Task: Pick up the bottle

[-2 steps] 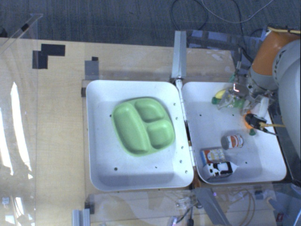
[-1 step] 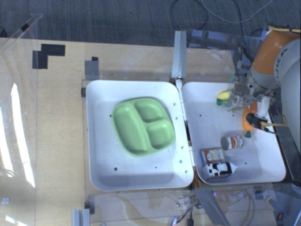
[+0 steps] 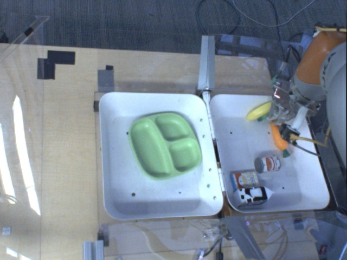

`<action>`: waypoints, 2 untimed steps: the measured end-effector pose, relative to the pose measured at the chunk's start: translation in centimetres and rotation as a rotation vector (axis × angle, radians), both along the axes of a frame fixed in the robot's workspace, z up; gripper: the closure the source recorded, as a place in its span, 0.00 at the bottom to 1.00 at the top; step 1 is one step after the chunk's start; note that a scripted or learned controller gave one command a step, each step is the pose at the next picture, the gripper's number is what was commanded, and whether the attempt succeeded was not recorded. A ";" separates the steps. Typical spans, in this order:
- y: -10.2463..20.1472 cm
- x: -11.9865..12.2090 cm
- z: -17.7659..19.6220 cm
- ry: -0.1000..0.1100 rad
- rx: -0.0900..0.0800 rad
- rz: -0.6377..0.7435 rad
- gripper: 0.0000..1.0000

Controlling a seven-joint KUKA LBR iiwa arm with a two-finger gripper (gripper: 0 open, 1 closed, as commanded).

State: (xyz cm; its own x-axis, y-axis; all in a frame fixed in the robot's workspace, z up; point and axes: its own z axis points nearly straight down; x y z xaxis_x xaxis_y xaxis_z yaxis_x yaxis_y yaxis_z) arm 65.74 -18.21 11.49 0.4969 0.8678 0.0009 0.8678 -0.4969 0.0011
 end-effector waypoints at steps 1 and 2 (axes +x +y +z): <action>0.0 0.0 0.0 -0.001 -0.001 0.000 0.00; 0.0 0.0 0.0 -0.001 -0.001 0.000 0.00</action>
